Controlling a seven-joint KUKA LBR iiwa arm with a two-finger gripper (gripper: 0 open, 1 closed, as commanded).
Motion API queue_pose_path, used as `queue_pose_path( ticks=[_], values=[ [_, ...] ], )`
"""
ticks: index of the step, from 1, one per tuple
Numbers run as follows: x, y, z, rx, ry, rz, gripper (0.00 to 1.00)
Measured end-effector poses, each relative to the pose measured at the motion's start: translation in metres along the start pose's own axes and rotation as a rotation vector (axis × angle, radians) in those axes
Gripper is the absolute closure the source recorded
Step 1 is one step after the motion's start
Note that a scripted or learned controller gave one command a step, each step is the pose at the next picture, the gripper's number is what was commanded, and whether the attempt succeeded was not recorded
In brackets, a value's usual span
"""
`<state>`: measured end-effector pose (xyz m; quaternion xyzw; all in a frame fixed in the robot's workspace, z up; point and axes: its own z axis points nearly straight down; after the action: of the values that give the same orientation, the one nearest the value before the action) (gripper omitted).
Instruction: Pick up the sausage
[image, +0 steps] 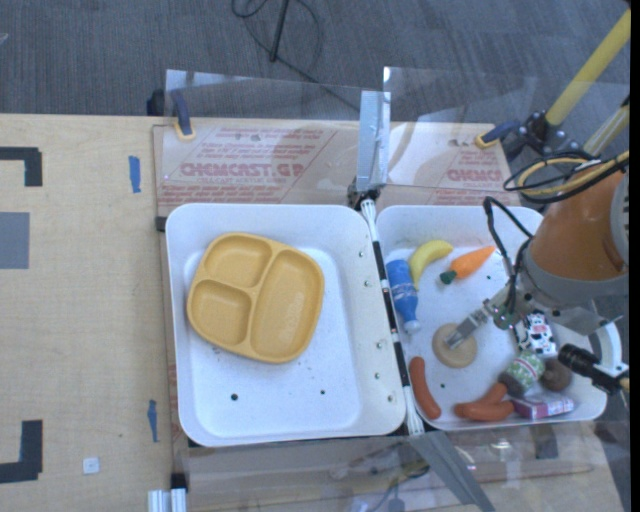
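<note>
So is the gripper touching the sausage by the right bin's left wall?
Apart. The camera view shows the gripper over a tan disc, with bare white bin floor between it and the sausage.

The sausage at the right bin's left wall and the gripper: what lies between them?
In the camera view, a round tan disc lies between the sausage and the gripper, which hovers over its upper edge.

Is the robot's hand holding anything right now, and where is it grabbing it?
Nothing is held. The hand hovers over a round tan piece in the right bin; the sausage lies apart, by the bin's left wall.

A yellow tray (256, 297) sits in a white bin (200, 400); the sausage (424, 388) is reddish-orange.
</note>
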<state>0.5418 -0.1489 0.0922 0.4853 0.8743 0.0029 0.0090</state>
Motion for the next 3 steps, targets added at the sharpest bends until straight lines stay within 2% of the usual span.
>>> queue_pose_path(
  ticks=[1, 3],
  values=[
    [0.0516, -0.0315, -0.0002, 0.001, 0.003, -0.213, 0.0],
    [0.0515, -0.0315, -0.0002, 0.0, 0.003, -0.213, 0.0]
  ],
)
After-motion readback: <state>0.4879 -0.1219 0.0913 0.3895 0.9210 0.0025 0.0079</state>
